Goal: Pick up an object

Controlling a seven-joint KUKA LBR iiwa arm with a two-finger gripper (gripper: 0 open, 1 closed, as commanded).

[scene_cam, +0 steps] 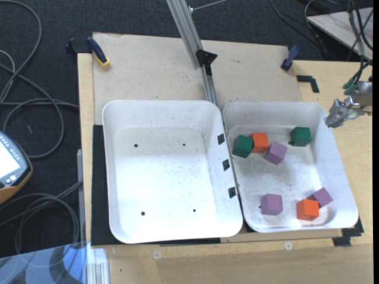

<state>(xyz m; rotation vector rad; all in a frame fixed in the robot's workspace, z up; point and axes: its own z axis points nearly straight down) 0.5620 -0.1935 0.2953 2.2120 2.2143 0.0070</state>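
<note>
Six small cubes lie loose in the right bin (346, 182), which suits a picking program — every candidate sits in one shallow tray within the arm's reach from the right. The left bin (118, 129) at nine o'clock of it carries nothing to grasp.

Toward twelve o'clock of the right bin, three blocks crowd together: a green cube (243, 146), an orange cube (259, 142) touching it, and a purple cube (275, 152) just beside at the orange one's four o'clock. That huddle looks awkward to grip, since fingers would have little room to slip between neighbours. A second green cube (301, 136) stands apart at about one o'clock of the bin, with bare floor around it, and it is the one nearest the claw — in my judgement the easiest pick.

At the bin's six o'clock a lone purple cube (271, 204) sits free, while another orange cube (308, 209) and a purple one (322, 197) touch near the five o'clock corner, close against the wall.

The claw (335, 117) hangs at the bin's two o'clock rim, outside the wall and apparently above it, holding nothing. It is small and blurred here, so I cannot tell how its grasping parts stand.

The desk (148, 70) beyond the bins is bare board with clamps at its corners, and a slanted metal bar (186, 25) rises from its twelve o'clock side
</note>
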